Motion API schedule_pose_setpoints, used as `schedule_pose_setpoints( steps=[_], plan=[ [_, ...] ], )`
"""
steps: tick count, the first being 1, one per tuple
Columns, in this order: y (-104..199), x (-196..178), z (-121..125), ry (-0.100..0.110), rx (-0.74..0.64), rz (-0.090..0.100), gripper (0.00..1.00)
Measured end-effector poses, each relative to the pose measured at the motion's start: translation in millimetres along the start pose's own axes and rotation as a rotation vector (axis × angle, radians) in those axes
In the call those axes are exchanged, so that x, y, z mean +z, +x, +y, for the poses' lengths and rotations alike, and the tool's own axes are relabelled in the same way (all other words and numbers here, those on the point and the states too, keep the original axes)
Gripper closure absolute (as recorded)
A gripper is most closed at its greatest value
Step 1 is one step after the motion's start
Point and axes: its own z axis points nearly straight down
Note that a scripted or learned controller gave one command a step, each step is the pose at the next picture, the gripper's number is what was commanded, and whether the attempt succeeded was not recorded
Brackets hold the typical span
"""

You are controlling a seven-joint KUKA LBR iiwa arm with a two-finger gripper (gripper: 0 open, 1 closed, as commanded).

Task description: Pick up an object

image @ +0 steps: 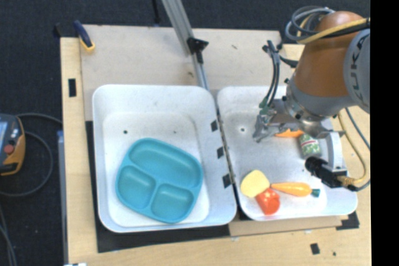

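Over the right bin (pixel 246 103), the grey arm reaches in, and its gripper (pixel 263 128) hangs low above the bin floor. I cannot tell how the claw is set, because it looks small and dark from up here. Nothing shows up between its tips, so I think nothing is picked up yet.

Most of the job looks left to do. The claw needs to go down onto one toy, grab it, and lift it up.

The right bin has small toy foods in it. A toy carrot (pixel 291 189) lies near the front edge. It is long and thin, and it lies almost flat across the bin from side to side. Its green tip points to the right, and its rounder end is to the left. Just beside that end sit a yellow piece (pixel 254 183) and a red piece (pixel 268 202), and those two touch each other. A little green-and-white can (pixel 309 146) sits partly under the arm. Something small and orange (pixel 288 133) peeks out right next to the claw, but most of it is hidden, so I cannot say what it is or which way it points.

The left bin (pixel 106 99) holds a blue plate (pixel 159 179) with three sections. It is well apart from the claw.
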Motion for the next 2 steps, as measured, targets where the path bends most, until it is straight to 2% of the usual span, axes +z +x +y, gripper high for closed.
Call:
schedule_pose_setpoints(
  steps=[2],
  plan=[
    [112, -5, -2, 0.000, 0.000, 0.001, 1.00]
  ],
)
